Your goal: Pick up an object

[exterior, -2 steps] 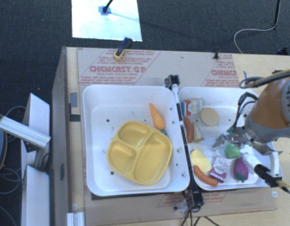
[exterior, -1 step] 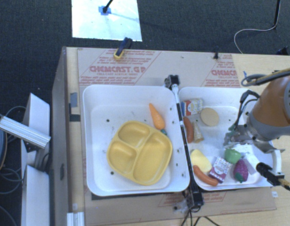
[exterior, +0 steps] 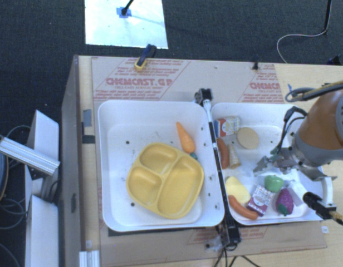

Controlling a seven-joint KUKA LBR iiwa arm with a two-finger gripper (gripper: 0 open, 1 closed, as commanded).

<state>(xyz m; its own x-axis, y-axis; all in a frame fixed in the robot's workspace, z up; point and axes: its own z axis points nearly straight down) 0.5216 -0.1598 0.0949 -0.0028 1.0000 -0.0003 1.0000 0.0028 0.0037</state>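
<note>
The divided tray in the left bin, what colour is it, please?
Yellow tray, camera view.

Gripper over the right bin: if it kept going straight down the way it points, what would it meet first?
Probably the green object just below the gripper; depth is unclear from this slanted view, so it might reach the right bin floor beside it.

Setting: robotics laboratory, test cell. Evidence showing:
- Tabletop (exterior: 160, 74) lying under protective sheeting printed "CHEMCAST GP", edges taped.
- Two white bins sitting side by side: left bin (exterior: 113, 149) carrying a yellow divided tray (exterior: 165, 179); right bin (exterior: 272, 118) carrying toy food and small packets.
- Industrial arm (exterior: 324, 129), grey and orange, reaching over the right bin, cabling trailing from it.
- Dark carpet (exterior: 32, 38) running around the bench, a pale square panel (exterior: 126, 15) lying on it.
- Loose white cable (exterior: 305, 38) snaking across the floor; aluminium framing (exterior: 27, 152) standing at left.
</note>
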